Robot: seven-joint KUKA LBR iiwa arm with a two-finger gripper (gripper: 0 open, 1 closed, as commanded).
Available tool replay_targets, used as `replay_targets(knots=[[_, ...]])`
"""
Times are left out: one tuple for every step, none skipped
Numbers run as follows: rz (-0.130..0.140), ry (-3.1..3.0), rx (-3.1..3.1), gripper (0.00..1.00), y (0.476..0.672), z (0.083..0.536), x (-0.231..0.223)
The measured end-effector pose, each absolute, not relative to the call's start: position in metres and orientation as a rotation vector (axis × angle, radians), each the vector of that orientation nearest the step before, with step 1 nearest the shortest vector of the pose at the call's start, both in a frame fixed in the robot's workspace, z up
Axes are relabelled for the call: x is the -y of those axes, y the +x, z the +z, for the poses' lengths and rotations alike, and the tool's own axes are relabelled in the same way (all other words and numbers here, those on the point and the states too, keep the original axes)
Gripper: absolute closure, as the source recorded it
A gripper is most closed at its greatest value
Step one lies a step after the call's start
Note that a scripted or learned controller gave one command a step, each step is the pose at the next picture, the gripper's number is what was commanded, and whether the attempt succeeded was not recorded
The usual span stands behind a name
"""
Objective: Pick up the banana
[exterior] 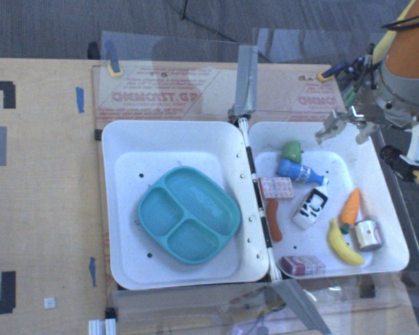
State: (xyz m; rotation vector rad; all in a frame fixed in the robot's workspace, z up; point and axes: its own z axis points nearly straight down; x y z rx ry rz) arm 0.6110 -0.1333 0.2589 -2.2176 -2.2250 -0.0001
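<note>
A: Right bin (377,180), contents?
B: Banana (343,243), yellow, lower right of the frame, lying curved on the bin floor near the bin's lower right corner. Just beside it on the right, a small silver can (367,234), apparently touching. Above the banana, a carrot (350,207), orange, tip pointing up.

A: Remaining items in that bin?
B: A black and white carton (311,207), tilted, at mid bin. A blue bottle (300,172) with a white cap, lying on its side above the carton. A green item (292,151), rounded, just above the bottle. A pink and white box (276,188) by the bin's left wall. A reddish brown sausage-shaped piece (273,220) below that box. A second pink box (302,264) at the bin's lower edge.

A: Left bin (119,152)?
B: One teal divided plate (189,214), three compartments, lying flat at the centre.

A: End effector (346,126)?
B: Upper right of the frame, over the right bin's upper right corner, below the arm's orange band. Both metal fingers (327,128) are spread apart, released, with nothing between them. It is well apart from the banana.

A: Surface (42,187)?
B: Light wood, with black tape marks and blue tape strips at the left of the frame.
</note>
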Motion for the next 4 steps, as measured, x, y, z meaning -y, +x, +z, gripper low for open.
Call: replay_targets(knots=[[0.0, -2.302, 2.138, 0.0, 0.517, 0.165, 0.168], [-0.002, -2.284, 2.161, 0.0, 0.486, 0.098, 0.18], [-0.002, -2.144, 2.3, 0.0, 0.537, 0.092, 0.126], [-0.006, -2.09, 2.357, 0.0, 0.481, 0.088, 0.153]])
